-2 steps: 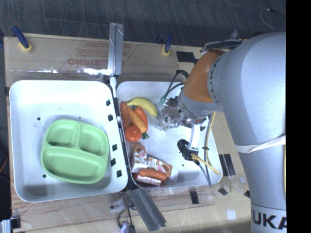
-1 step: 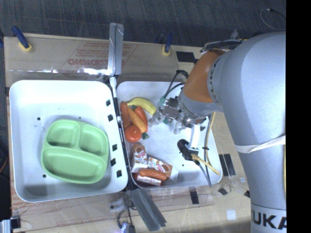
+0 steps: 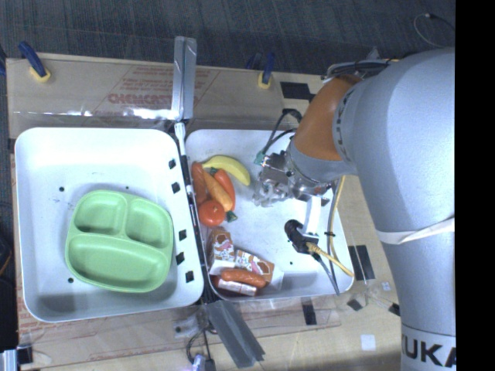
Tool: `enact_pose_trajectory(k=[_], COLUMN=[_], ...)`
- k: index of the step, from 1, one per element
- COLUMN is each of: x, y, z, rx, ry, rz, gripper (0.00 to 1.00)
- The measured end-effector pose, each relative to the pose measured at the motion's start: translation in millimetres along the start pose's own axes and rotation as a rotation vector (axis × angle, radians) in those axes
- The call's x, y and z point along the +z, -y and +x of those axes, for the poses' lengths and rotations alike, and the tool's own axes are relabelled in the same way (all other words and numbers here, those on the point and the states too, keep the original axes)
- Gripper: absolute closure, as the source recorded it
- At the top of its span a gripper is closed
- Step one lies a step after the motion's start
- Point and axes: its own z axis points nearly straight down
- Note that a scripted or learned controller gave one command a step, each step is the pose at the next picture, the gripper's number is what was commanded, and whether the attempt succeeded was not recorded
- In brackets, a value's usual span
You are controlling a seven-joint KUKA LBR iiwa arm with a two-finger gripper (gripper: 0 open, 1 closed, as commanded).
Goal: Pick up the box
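White plastic makes up both shallow bins on the desk (image 3: 93, 83), and in the camera view the right bin (image 3: 267, 141) holds everything that matters. The box (image 3: 241, 267), a flat red-and-brown printed carton, lies in that bin's lower left corner, toward the bottom centre of the frame, with its long axis slanting from upper left down to lower right, roughly along the bin's bottom wall. Just below it, touching or nearly so, sits a small sausage-like toy (image 3: 240, 282). The tool (image 3: 272, 185) hangs over the middle of the right bin, at the end of the grey arm with its orange band (image 3: 321, 126). From there the box lies down and slightly left in the frame, near but clearly apart, with bare bin floor between them. I cannot tell how the tool is set, since its metal parts blur together from this angle; nothing from the bin looks to be carried by it. A banana (image 3: 230, 165), two orange carrot-like pieces (image 3: 218, 188) and a red tomato-like piece (image 3: 211, 212) crowd the bin's left wall above the box, so I judge a descent should come in from the open right side. The left bin (image 3: 46, 149) carries a green divided tray (image 3: 120, 239), well apart from the box.
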Motion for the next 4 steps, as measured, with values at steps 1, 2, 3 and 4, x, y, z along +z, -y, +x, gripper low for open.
enact_pose_trajectory(k=[1,2,3,4], x=[0.0,-9.4,-9.4,-18.9], y=[0.0,0.0,0.1,-0.1], z=[0.0,0.8,0.8,1.5], rx=[0.0,-0.003,-0.004,-0.007], ry=[0.0,0.0,0.0,0.0], rz=[0.0,0.0,0.0,-0.001], gripper=[0.0,1.0,0.0,1.0])
